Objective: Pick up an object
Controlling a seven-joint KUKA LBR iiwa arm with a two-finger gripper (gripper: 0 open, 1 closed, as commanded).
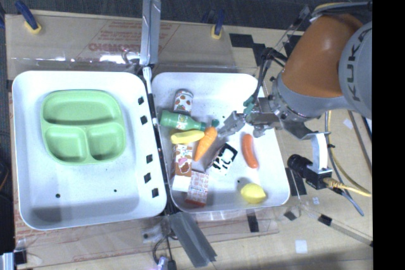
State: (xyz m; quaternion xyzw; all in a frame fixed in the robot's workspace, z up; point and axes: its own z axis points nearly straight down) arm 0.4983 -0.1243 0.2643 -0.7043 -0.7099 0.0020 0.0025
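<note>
1. You look down at a slant on a bench w/ two shallow white bins side by side: left bin (25, 136) and right bin (209, 82).
2. The left bin holds a green divided tray (82, 124) w/ three compartments, set toward the far-left part of the bin.
3. The arm (323, 60), grey w/ an orange band, comes in from the right and hangs over the right bin's right rim.
4. The gripper (229, 123) points left over the middle of the right bin, just beside the top end of a carrot (205, 143). Whether it touches the carrot you can't tell, and its tips blur into the clutter, so open vs closed can't be told either; nothing visibly sits between them.
5. Items in the right bin, far to near: a small can (183, 100) w/ a brown label; a green bottle (181, 121) lying on its side; a banana (187, 135) just below it, touching the carrot's left side; a black-and-white object (223, 157) right of the carrot.
6. A red sausage-like piece (250, 151) lies lengthwise near the right wall, apart from the carrot.
7. A lemon (253, 193) sits in the near-right corner.
8. Two flat snack packets (190, 175) lie along the left wall, near corner.
</note>
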